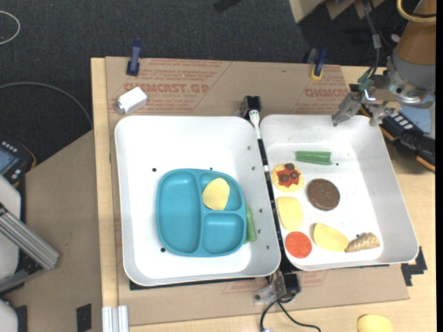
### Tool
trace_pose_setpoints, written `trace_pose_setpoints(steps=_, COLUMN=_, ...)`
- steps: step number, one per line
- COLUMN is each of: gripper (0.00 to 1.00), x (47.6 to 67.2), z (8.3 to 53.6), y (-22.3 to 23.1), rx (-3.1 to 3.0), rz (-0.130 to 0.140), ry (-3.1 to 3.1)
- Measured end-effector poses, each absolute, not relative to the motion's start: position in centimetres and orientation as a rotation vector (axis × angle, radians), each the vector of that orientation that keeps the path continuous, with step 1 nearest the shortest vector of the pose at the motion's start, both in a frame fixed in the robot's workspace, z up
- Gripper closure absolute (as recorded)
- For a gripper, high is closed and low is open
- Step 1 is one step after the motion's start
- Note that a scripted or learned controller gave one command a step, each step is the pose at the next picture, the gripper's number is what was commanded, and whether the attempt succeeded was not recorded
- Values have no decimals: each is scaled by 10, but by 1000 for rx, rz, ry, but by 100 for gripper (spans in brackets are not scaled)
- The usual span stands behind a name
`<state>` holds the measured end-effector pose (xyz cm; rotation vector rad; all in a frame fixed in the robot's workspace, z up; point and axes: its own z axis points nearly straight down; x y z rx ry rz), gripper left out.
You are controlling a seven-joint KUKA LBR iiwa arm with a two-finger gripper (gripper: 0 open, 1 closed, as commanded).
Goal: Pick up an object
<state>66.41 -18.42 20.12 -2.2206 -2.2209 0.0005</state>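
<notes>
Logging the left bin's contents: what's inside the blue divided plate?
A yellow piece lies in the blue divided plate's upper right compartment. The other compartments show bare blue. Whatever is under the yellow piece is covered.

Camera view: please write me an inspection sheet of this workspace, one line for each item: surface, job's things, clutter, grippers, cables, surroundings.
Surface: cardboard-covered bench bearing the left bin and the right bin side by side.
Job's things: in the right bin, a green stick, a brown disc, a tart with berries, two yellow pieces, a red disc and a tan shell-like piece; in the left bin, a teal divided plate holding a yellow piece.
Clutter: small white block on the cardboard; two blue clamps.
Grippers: gripper above the right bin's far edge, nothing between its fingers.
Cables: black cable at the near edge.
Surroundings: dark floor.
</notes>
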Motion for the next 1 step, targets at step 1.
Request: trace_pose_setpoints(steps=1, gripper=0, x=588, z=184, y=-80, rx=-2204, rz=3, ry=-2223)
